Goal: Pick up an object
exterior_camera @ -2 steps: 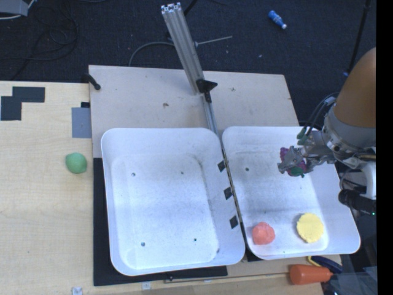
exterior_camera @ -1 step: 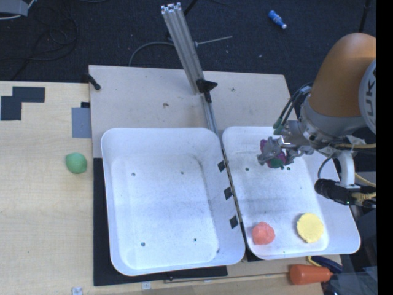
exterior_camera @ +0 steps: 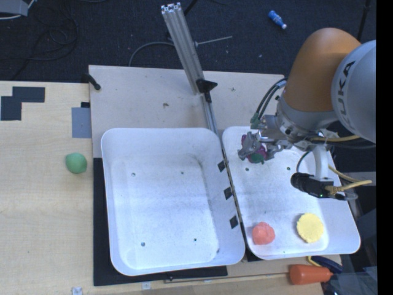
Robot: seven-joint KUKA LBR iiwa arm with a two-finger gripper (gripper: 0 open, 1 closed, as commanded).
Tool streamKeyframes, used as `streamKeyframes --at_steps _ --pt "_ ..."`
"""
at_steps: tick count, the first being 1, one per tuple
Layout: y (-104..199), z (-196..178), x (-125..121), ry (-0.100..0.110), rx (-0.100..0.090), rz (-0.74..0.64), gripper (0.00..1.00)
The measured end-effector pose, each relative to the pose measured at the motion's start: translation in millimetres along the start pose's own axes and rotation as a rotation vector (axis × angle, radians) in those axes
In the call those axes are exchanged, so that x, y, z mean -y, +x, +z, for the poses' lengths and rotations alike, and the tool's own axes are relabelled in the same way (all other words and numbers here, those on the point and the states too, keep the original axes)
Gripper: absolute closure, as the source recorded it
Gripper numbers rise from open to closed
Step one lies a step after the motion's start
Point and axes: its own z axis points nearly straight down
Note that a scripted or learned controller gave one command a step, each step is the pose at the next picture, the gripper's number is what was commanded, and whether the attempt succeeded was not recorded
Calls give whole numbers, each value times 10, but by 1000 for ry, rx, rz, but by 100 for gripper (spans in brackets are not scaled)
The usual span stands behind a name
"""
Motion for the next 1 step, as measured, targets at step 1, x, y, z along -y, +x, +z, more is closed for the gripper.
streamKeyframes --at_steps 1 --pt "499 -42 -143 -1 -1 -2 100"
